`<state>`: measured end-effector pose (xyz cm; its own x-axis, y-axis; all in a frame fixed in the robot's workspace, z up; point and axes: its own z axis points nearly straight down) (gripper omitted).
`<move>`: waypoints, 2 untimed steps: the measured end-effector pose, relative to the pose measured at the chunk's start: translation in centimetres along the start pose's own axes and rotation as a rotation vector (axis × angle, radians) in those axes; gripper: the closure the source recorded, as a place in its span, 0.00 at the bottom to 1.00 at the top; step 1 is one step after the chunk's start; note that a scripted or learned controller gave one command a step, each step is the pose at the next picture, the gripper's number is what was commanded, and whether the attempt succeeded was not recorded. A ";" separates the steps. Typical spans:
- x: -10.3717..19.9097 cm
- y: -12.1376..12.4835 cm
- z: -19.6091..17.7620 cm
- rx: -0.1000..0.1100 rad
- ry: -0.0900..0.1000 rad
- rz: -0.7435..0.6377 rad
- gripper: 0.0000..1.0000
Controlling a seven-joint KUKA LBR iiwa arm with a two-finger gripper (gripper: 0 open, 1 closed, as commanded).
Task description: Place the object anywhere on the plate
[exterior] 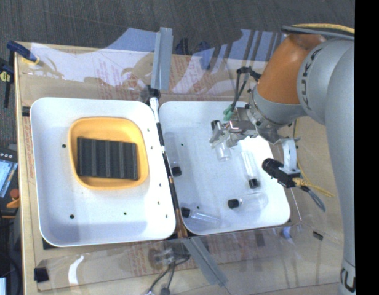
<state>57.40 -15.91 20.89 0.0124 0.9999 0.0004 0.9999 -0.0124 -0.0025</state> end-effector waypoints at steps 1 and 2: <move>4.0 2.4 0.0 -0.003 -0.002 -0.313 1.00; 4.0 2.4 0.0 -0.003 -0.002 -0.313 0.00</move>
<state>59.83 -11.95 20.93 -0.2957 0.9553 -0.0012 0.9553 0.2957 0.0007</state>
